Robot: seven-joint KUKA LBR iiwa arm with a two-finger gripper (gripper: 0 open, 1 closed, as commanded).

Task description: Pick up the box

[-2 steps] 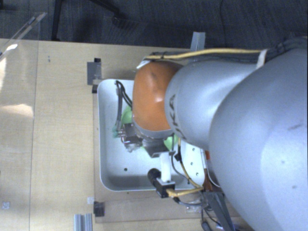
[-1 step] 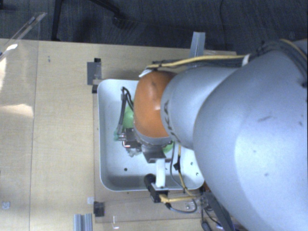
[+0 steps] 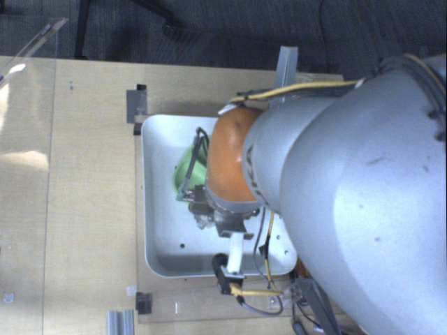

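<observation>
A light green object (image 3: 186, 170), possibly the box, lies in the left part of the white bin (image 3: 158, 208); the arm hides most of it. The arm's orange band (image 3: 229, 160) and grey wrist hang directly over the bin's middle. My gripper (image 3: 202, 213) points down just right of and below the green object, close to its lower edge. From this angle the wrist covers the gripper's tip, so whether it touches the green object cannot be told.
The big grey arm body (image 3: 356, 208) covers the right side of the view and the second bin. Yellow and black cables (image 3: 255, 295) loop past the bin's near rim. Metal brackets (image 3: 137, 105) stand at the bin's corners on the wooden bench.
</observation>
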